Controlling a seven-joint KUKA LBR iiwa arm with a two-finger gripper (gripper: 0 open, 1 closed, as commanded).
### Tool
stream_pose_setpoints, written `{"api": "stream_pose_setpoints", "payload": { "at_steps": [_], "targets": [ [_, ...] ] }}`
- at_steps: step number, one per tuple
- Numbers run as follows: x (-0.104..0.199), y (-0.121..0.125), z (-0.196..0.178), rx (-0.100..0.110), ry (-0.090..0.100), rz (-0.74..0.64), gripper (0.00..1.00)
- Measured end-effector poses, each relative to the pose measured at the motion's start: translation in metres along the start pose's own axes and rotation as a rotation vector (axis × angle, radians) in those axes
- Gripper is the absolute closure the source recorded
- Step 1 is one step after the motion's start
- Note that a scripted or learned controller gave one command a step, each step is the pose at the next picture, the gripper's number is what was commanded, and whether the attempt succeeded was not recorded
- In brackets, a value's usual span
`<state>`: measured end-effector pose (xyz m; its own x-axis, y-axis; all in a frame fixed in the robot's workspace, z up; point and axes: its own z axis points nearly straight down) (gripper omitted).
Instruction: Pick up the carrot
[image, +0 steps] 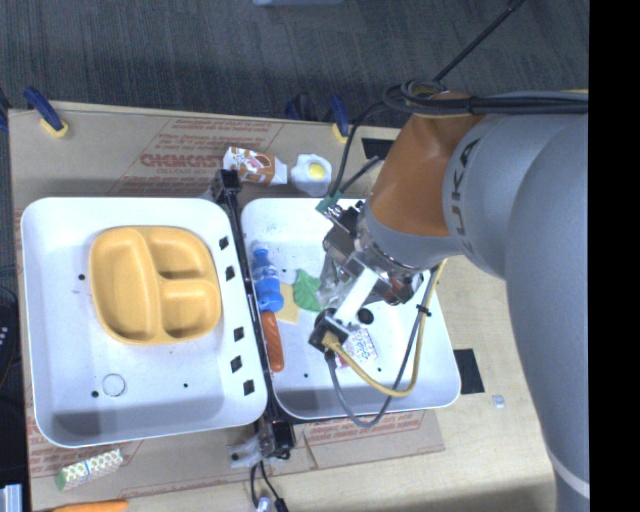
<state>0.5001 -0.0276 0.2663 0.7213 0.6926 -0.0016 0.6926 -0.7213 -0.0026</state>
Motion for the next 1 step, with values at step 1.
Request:
{"api": "stream_pose_setpoints", "payload": {
  "at_steps": [1],
  "targets": [
    [-0.0631,0.0312,-0.0958,-0.001,0.000,-0.051,1.00]
  ]
}}
